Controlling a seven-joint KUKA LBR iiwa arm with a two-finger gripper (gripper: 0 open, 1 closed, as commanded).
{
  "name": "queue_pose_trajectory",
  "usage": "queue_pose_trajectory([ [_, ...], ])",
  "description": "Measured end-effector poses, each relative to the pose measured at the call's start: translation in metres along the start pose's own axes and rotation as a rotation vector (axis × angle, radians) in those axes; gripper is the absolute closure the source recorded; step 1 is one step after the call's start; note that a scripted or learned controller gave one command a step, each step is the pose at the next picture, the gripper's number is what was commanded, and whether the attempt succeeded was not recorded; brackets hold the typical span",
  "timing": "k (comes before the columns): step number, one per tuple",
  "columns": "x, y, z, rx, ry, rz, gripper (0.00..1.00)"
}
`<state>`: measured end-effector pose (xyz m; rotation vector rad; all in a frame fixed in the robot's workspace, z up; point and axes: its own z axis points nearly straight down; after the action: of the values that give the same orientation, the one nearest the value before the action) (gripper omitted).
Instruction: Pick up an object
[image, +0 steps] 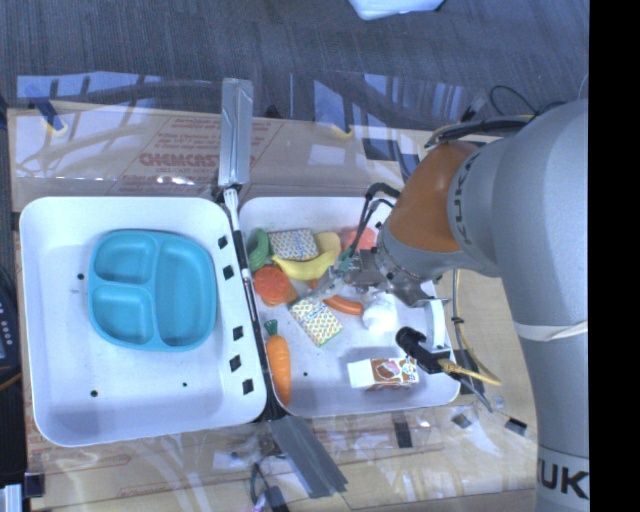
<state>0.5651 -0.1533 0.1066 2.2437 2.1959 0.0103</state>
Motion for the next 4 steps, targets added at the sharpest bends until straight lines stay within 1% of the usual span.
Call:
queue_pose_trajectory([
  [1,0.001,0.0,-0.008,0.005,0.0,-0.003,1.0],
  [2,0.013,0.044,0.013,0.009,-0.004,0.025,1.0],
  [3,-0.016,0.093,-0.008,0.007,-0.004,-0.166,1.0],
  [4,-0.014,0.093,-0.008,0.009,0.0,-0.167,0.0],
])
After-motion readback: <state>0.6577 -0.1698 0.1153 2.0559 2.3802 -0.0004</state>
